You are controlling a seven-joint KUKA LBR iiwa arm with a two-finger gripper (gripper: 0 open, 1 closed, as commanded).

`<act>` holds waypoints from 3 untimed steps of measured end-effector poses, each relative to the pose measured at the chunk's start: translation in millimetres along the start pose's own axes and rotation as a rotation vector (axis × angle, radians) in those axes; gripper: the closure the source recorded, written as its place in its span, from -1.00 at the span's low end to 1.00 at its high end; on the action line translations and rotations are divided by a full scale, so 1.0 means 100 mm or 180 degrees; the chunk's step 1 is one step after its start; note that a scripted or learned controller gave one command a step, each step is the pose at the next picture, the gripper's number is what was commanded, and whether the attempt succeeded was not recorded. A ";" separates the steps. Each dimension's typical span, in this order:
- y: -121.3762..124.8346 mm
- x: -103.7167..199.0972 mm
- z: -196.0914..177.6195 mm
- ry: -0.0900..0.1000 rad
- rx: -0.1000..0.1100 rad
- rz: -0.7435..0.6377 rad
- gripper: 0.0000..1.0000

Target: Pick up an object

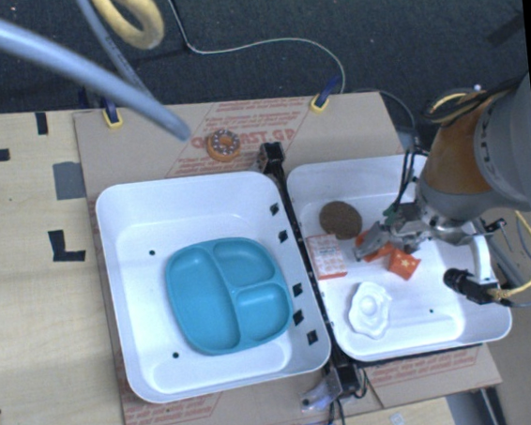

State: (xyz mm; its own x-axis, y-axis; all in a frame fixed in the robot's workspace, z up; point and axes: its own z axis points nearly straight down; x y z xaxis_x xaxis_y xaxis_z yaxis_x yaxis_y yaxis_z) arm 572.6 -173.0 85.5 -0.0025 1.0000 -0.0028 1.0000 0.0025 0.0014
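Observation:
The right bin [466,327] holds a brown round piece [340,218], an orange-red piece [401,261], a white lumpy piece [370,307] and a red-and-white card [327,255]. My gripper [388,237] is low in this bin, right at the upper left edge of the orange-red piece and to the right of the brown one. The arm's wrist hides part of the orange-red piece. Whether anything is gripped is not visible.
The left bin [125,222] carries a teal divided plate [227,293]. A small sprinkled doughnut [224,145] lies on the cardboard behind the bins. A black divider [292,242] separates the bins. A grey tube [61,58] crosses the top left.

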 end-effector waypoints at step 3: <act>0.04 0.02 -1.25 0.0007 -0.0008 0.0001 1.00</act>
State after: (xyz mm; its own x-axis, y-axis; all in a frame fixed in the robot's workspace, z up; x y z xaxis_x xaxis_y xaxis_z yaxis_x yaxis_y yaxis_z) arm 576.6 -170.5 210.0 -0.0021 1.0000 -0.0007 1.0000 0.0021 0.0039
